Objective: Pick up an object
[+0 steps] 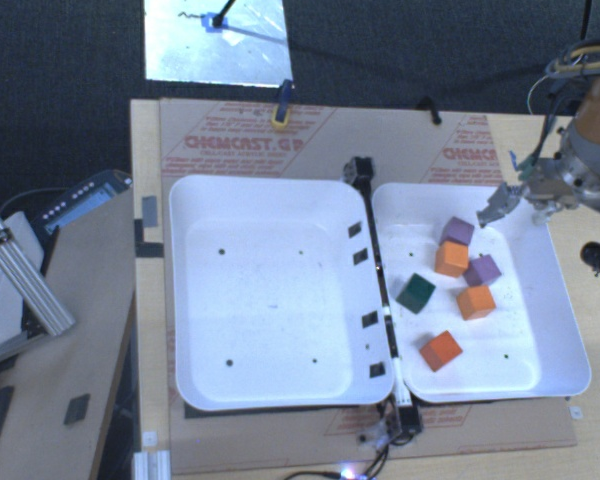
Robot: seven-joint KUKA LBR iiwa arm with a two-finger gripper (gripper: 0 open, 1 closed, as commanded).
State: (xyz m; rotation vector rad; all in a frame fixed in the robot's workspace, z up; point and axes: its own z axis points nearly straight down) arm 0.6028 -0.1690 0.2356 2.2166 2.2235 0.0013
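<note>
Several small blocks lie in the right bin point(540, 368): a purple block point(458, 231), an orange block point(452, 258) touching it, a second purple block point(484, 269), an orange block point(476, 301), a dark green block point(416, 293) and a red-orange block point(440, 350). My gripper point(518, 206) hangs over the bin's far right corner, just up and right of the first purple block. Its fingers point(496, 208) are spread open with nothing between them. The arm comes in from the right edge.
The left bin point(195, 268) sits beside the right one, with a black clipped divider point(372, 268) between them. A shiny metal sheet point(217, 28) lies at the back. A yellow clip point(281, 118) sits on the board's far edge.
</note>
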